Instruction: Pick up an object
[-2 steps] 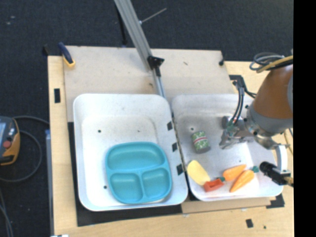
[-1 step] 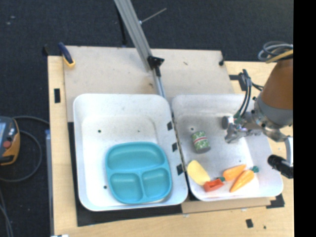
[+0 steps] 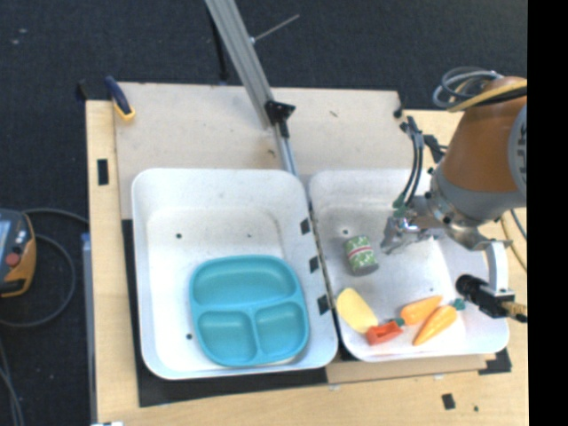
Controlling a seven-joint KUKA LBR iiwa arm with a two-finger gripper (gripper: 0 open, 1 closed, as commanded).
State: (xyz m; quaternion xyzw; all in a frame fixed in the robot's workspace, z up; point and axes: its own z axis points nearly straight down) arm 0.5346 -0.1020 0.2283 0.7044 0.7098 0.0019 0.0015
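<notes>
Gripper (image 3: pixel 397 235) hovers over right bin (image 3: pixel 390 189), beside small green can (image 3: pixel 360 253). Claw state: cannot tell. 1 teal tray (image 3: pixel 248 309) occupies left bin (image 3: pixel 177 202).

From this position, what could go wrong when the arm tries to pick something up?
1. The small green can lies on its side just left of the gripper; a touch may roll it away.
2. The two carrots, red piece and yellow piece sit crowded near the right bin front edge, so neighbours may be pushed.

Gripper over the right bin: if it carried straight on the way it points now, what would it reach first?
The gripper points left and down into the right bin. First in that line looks to be the small green can, just beyond its tip. Depth is uncertain from this slanted view, so it could reach the bin floor beside it instead.
</notes>
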